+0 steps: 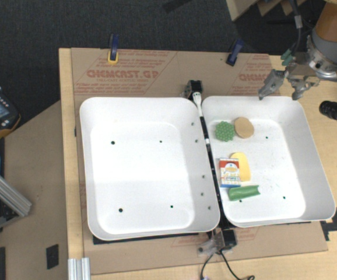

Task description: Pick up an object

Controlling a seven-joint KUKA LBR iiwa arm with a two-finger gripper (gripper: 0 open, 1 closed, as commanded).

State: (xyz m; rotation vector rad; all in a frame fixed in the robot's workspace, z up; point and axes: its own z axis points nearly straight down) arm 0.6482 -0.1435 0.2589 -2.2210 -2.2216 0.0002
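My gripper [283, 88] hangs open above the far edge of the right bin [308, 156], with nothing between its fingers. In that bin's left part lie a bumpy green ball [225, 131], a round tan disc [244, 127] touching it, a yellow piece [242, 164], a small red, white and blue box [229, 172] and a green oblong block [242, 192]. All of these lie well below and to the left of the gripper.
The left bin [98, 156] adjoins the right one along a dark seam with a black clip [193, 88] at its far end. Both bins rest on a cardboard sheet [157, 69] held by two clamps [113, 50].
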